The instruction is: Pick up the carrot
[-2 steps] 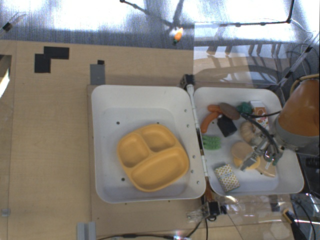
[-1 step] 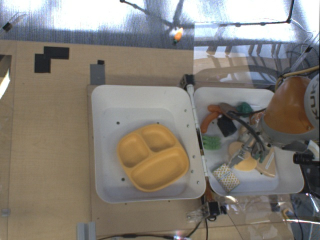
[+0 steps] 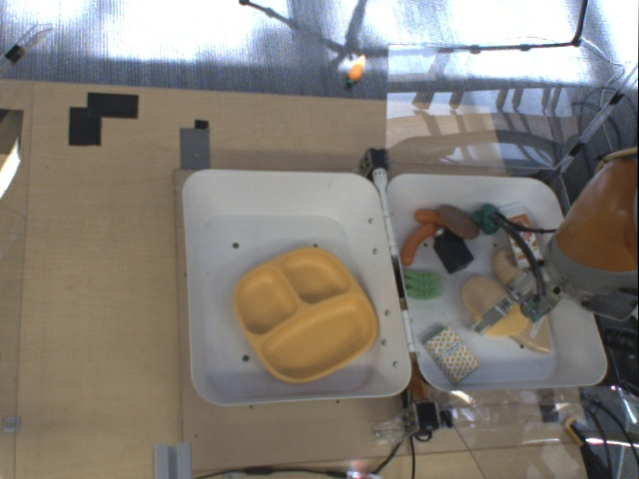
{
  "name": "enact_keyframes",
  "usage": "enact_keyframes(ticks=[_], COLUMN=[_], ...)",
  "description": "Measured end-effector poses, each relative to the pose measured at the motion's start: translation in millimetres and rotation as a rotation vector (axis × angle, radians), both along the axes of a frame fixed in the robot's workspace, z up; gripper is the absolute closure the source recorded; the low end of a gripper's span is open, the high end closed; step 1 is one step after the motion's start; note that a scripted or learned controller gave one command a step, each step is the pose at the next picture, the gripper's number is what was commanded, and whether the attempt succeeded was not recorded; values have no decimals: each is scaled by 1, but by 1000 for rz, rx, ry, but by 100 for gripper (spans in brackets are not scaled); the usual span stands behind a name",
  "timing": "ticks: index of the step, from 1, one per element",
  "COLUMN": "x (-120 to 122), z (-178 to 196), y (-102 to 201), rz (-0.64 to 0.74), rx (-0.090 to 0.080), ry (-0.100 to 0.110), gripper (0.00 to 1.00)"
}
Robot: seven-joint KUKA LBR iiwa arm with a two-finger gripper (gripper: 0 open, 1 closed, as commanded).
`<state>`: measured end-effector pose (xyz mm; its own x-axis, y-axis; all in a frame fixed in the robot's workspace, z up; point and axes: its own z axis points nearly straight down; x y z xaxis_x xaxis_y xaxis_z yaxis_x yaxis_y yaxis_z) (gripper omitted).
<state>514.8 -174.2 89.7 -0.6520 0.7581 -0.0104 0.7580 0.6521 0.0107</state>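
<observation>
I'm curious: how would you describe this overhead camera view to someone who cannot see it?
A robot gripper is low in the right white bin, away from the orange carrot at the bin's far left. The left bin holds a yellow divided plate.

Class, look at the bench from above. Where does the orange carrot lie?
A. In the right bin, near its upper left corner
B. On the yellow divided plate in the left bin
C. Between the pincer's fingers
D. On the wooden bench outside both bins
A: the carrot lies in the right bin near its upper left corner, apart from the pincer and the yellow plate.
</observation>
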Motion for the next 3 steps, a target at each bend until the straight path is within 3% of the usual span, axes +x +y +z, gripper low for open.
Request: enact_keyframes(ticks=[1,2,3], x=[4,104,126], z=[13,0,29], y=[1,48,80], rz=[9,19,111], rx=[-1,0,-2], ry=[-8,-2,3], gripper=[100,100,100])
